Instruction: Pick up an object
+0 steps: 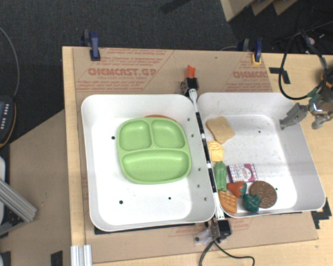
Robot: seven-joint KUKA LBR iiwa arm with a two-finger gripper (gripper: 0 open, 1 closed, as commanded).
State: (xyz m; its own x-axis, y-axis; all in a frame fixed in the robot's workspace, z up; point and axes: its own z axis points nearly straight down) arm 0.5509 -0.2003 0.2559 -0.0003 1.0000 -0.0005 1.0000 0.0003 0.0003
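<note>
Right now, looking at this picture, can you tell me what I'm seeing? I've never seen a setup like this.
One camera looks down at a slant on a bench with two shallow white bins. The left bin holds a green divided plate. The right bin holds toy food along its left and bottom edges: a bread slice, a pink packet, a brown round cookie-like piece. The robot's gripper sits at the right bin's upper right edge, holding nothing.

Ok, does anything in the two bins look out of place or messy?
Slightly. The right bin's toys are all bunched against the divider and lower edge rather than spread out, and something orange-red pokes out from under the green divided plate's top edge in the left bin. Nothing looks spilled or broken.
</note>
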